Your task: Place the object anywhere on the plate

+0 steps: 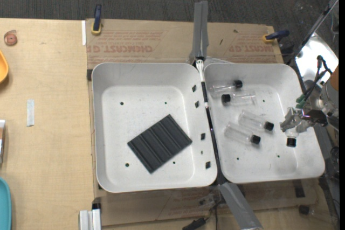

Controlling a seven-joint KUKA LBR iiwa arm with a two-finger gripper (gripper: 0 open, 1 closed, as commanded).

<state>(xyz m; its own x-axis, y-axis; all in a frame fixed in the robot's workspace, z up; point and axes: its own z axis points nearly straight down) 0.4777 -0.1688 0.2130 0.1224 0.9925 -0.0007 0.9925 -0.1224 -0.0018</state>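
Note:
A dark ribbed rectangular plate [160, 143] lies at a slant on the floor of the left bin [108, 83]. Several clear vials with black caps lie in the right bin [280, 75]: one [227, 86] near its back left, one [240, 98] just below it, one [256, 120] in the middle and one [241, 134] in front of that. My gripper [294, 121] hangs over the right side of the right bin, to the right of the vials. A small black-capped piece [291, 141] sits just below it. Nothing visibly hangs from the gripper.
The divider between the bins [205, 110] runs down the middle, with a grey bar [200, 29] behind it. Clamps [97, 19] [275, 36] hold the cardboard at the back. Cables and the arm's wrist [321, 99] crowd the right bin's right rim.

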